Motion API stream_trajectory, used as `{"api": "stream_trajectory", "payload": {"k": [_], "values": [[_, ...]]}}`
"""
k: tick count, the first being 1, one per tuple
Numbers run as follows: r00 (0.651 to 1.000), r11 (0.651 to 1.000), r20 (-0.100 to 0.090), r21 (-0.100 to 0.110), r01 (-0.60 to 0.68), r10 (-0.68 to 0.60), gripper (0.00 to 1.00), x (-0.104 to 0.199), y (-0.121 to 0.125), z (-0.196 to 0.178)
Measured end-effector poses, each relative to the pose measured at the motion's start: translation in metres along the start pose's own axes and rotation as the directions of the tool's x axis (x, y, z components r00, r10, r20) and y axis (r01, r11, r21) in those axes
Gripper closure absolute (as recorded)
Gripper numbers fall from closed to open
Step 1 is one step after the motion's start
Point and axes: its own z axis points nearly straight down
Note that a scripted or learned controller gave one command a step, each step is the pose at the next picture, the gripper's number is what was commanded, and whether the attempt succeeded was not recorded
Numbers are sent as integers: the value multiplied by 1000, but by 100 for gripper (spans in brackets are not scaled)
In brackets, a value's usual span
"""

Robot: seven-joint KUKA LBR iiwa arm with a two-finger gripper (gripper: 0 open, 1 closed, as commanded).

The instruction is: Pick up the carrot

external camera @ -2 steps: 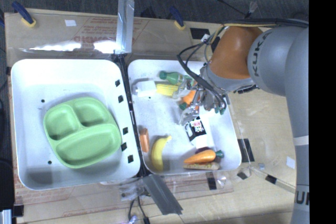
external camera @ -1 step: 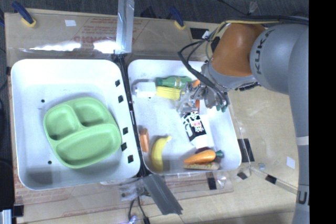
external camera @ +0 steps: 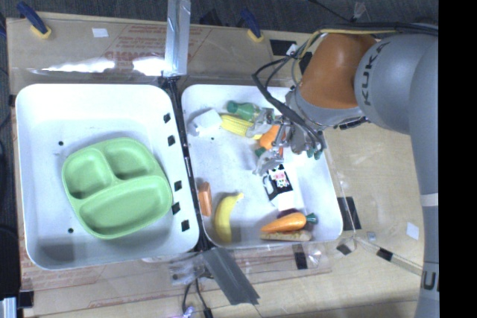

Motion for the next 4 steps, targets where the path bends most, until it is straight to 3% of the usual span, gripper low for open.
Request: {"api": "stream_trajectory", "payload": {"k": [1, 2, 3, 4], "values": [[1000, 1000, 5, 1, 6, -6, 100, -2, 1, -11], [1000, 1000, 4, 1, 7, -7, 0, -2, 2, -11], [1000, 1000, 11, 2, 13, -13, 100, -3, 3, -22], [1000, 1000, 10, 2, 14, -14, 0, -3, 3, -22]]}}
